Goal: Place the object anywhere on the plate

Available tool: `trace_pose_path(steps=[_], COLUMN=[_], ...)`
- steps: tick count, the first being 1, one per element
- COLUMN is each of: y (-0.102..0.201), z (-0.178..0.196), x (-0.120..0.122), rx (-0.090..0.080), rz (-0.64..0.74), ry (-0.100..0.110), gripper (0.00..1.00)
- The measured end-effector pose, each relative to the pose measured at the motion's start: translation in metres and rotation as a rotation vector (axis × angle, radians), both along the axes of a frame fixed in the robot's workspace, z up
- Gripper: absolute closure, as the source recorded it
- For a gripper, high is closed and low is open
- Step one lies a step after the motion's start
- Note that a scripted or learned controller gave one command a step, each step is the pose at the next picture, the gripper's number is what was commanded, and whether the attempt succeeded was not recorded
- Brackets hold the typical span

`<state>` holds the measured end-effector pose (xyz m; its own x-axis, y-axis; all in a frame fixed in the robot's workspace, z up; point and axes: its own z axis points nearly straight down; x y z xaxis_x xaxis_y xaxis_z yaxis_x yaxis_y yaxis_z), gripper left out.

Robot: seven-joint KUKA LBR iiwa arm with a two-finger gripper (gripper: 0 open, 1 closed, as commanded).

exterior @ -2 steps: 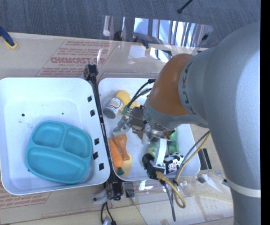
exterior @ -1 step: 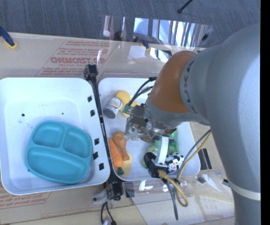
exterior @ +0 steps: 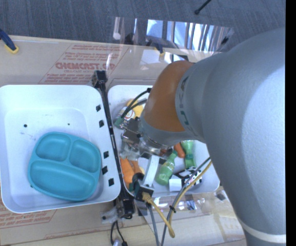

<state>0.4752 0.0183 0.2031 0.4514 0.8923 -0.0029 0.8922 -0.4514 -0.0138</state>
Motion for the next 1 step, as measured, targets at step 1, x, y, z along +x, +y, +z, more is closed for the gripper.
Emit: trace_pose_path(steps=[1], y=[-0.0004], z=[0.0], x=[0.0], rx=[0.0], rz=[0.0], ry=[0.0], gripper=[0.0])
